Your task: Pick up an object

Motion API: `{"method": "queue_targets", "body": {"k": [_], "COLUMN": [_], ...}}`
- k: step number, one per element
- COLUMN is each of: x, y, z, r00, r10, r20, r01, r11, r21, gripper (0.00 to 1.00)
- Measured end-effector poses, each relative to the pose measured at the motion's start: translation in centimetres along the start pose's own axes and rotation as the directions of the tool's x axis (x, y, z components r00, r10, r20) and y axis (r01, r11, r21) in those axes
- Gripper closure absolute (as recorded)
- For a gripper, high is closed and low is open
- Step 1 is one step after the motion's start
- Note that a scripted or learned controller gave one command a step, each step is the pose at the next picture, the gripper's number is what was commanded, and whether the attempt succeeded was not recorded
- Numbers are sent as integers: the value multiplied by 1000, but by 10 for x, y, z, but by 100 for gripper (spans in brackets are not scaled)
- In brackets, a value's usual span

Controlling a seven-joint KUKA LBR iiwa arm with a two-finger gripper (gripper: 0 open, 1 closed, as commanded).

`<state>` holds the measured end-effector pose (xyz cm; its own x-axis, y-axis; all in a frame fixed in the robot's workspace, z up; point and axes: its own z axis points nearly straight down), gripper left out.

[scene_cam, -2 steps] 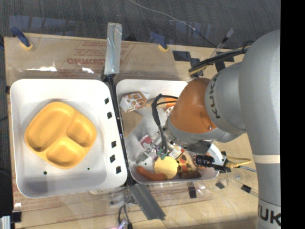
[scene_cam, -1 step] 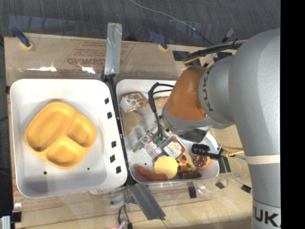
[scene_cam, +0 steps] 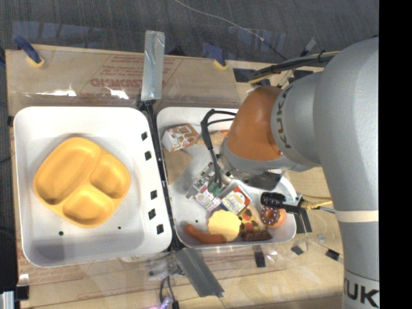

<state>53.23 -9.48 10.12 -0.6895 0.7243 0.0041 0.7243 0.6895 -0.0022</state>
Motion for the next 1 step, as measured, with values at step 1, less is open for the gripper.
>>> {"method": "queue_targets", "body": {"k": [1], "x": [1], "y": [51], "z": [-111], "r00": [998], "r10": [57], "r20": [10], "r01": [-57], "r11": [998], "r21": [-9], "gripper": [100]}}
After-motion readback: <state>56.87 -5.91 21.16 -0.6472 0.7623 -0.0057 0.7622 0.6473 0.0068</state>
